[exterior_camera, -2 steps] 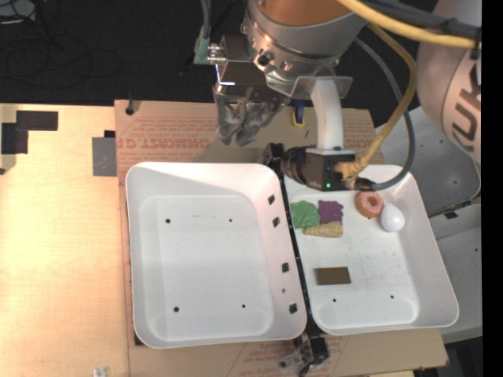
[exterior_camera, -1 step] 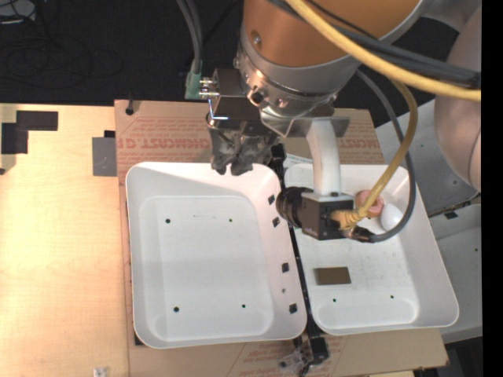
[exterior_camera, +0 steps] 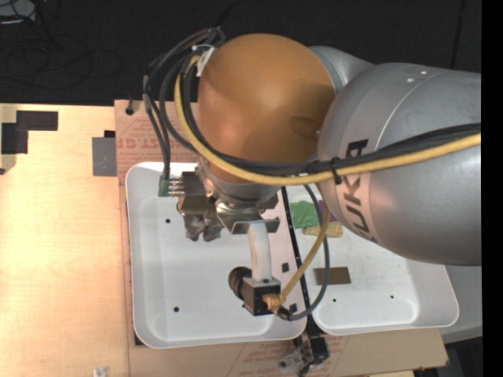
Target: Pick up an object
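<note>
End effector (exterior_camera: pixel 201 228): positioned low over the left bin (exterior_camera: pixel 157 289), in its far half, toward the middle of the bin's width. It is seen from above, with the wrist crowding in on it. How wide it stands cannot be told, and no item can be seen in its grip.

Left bin: white and shallow, with rounded corners. The floor that shows carries a few small dark dots. No loose item can be made out on it, though the arm covers much of the far half.

Right bin (exterior_camera: pixel 393 305): white, set just beside the left bin, rims touching or nearly so. Three candidate items for the pick lie here, all near the side that adjoins the left bin.
- Green item (exterior_camera: pixel 302 210): at the far side, partly under the arm.
- Tan item (exterior_camera: pixel 333 230): just beside the green item, on its near right. Whether the two touch is not clear.
- Brown tile (exterior_camera: pixel 333 276): flat and rectangular, lying apart from the other two, nearer the camera.

All three are well apart from the end effector.

Arm (exterior_camera: pixel 409 155): grey, entering from the right and covering the far part of both bins. Its orange band (exterior_camera: pixel 263 100) sits directly above the end effector. Black and yellow cables (exterior_camera: pixel 236 166) loop around the band.

Cardboard (exterior_camera: pixel 137 144): a sheet with red print lies under both bins.

Counter (exterior_camera: pixel 63 250): pale wood to the left, with black and grey patches at its far edge.
</note>
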You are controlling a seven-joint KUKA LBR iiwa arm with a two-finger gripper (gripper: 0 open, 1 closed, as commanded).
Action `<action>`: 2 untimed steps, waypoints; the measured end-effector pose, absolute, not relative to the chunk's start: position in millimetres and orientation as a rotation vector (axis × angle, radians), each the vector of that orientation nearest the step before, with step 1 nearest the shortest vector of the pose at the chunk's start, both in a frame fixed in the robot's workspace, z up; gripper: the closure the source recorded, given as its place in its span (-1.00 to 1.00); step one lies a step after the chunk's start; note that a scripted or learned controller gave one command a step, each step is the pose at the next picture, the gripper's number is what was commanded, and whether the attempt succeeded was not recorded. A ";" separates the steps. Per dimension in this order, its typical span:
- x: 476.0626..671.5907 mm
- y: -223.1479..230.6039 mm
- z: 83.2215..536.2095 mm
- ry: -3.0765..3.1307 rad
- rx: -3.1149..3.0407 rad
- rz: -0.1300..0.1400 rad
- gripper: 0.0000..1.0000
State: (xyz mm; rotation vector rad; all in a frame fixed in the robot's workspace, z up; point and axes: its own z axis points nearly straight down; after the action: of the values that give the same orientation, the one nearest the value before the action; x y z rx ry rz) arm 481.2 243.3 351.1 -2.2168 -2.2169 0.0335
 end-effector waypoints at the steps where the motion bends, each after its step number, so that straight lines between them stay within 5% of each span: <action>1: 498.6 242.8 441.1 -2.223 -2.223 -0.008 1.00; 2: 507.0 230.8 247.8 -2.215 -2.218 0.031 1.00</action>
State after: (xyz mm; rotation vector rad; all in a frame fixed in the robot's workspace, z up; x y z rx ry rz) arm 507.0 230.8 247.8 -2.2181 -2.2153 0.0310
